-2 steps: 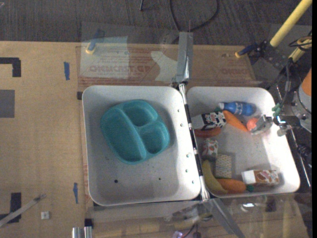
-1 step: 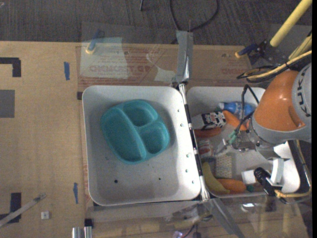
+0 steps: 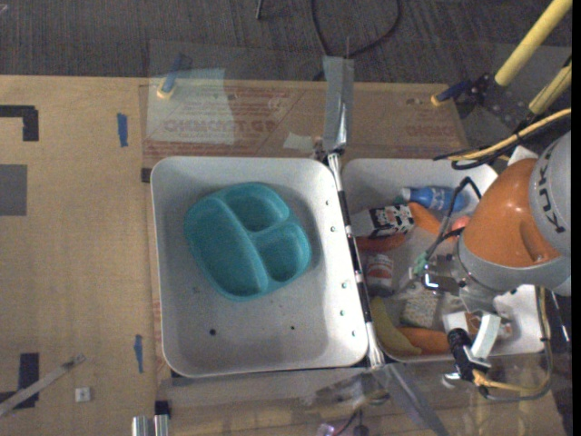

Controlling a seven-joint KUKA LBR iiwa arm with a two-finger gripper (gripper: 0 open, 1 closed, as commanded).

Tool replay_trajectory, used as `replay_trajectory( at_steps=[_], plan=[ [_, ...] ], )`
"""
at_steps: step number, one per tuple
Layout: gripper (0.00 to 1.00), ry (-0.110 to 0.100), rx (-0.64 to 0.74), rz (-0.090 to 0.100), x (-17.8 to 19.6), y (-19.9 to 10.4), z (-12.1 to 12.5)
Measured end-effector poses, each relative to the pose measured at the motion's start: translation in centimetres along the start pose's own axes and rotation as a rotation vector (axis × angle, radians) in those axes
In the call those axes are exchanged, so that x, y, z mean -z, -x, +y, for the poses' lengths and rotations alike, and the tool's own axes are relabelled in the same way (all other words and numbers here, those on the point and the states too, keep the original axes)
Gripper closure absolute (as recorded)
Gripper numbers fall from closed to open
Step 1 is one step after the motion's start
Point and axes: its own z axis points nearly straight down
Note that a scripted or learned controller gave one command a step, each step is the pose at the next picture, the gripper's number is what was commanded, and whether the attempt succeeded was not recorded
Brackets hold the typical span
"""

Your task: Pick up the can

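**My own arm covers much of the right bin**

My arm point(image 3: 508, 221), with its orange band, comes in from the right of the frame and sits over the right half of the right bin point(image 3: 363, 173). It hides whatever lies beneath it. Whether I am clenched or released down there, I cannot tell.

The heap in that bin is crowded and blurred. What I take for the can point(image 3: 379, 272) stands at the bin's left side, just beside the wall shared with the left bin point(image 3: 172, 271), about halfway down. It is small and short, with a pale top and a reddish label; I cannot read the print. Its right side is close against dark parts of my wrist.

Above it lies a white carton point(image 3: 390, 216) with black markings, and further up a blue and white bottle point(image 3: 431, 195). Below it a yellow piece point(image 3: 388, 327) lies along the bin's lower left corner.

The left bin holds a teal divided plate point(image 3: 247, 239), in plain view.
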Motion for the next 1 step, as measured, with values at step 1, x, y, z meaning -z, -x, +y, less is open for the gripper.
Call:
replay_trajectory(
  at_steps=[1],
  plan=[
    [1.00,0.002,-0.005,0.000,0.95,0.12,0.05]
  ],
)
